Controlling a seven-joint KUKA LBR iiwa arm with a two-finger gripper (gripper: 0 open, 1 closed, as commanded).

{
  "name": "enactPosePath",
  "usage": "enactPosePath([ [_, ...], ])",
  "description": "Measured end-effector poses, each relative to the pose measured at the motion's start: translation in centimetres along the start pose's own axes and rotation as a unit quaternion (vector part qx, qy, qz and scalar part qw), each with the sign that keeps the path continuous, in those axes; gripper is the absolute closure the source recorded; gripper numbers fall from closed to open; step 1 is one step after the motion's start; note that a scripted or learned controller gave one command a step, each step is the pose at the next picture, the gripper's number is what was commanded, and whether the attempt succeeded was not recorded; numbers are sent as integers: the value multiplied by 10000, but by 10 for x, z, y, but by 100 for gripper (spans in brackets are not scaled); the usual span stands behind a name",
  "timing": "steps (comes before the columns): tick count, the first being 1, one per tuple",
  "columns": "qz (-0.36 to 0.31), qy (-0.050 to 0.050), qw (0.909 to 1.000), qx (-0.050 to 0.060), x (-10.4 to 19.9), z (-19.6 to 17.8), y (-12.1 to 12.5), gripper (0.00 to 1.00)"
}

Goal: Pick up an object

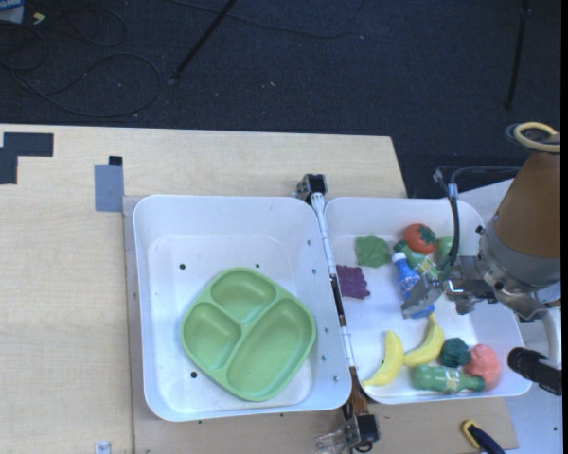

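Observation:
My gripper [424, 297] hangs low over the middle of the right bin [360, 218], reaching in from the right. It is right beside a blue bottle [404, 271], and a red tomato [418, 237] lies just behind it. Two yellow bananas [389, 358] [426, 344] lie in front of the gripper. A green leafy toy [371, 251] and purple grapes [352, 282] sit to its left. At the bin's front right are a dark green piece [454, 352], a pink piece [486, 362] and a green vegetable [445, 378]. The arm hides part of the bin's right side.
The left bin [156, 253] holds a green divided plate [249, 332]. A ridge with a cable and clips [327, 263] separates the two bins. The wooden bench [47, 301] stretches to the left. A yellow-handled tool [478, 434] lies at the front right.

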State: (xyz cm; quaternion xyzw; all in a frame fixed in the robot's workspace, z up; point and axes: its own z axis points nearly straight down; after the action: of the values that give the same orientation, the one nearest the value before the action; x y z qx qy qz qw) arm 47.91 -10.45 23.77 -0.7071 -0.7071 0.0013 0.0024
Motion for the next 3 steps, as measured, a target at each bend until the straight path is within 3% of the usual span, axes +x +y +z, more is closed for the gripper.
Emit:
enactPosePath([
  [1, 12, 3, 10000, 2, -59, 104, 28, 0],
  [2, 14, -2, 10000, -23, -23, 148, -2, 0],
  [3, 34, 18, 10000, -20, -22, 139, -2, 100],
])
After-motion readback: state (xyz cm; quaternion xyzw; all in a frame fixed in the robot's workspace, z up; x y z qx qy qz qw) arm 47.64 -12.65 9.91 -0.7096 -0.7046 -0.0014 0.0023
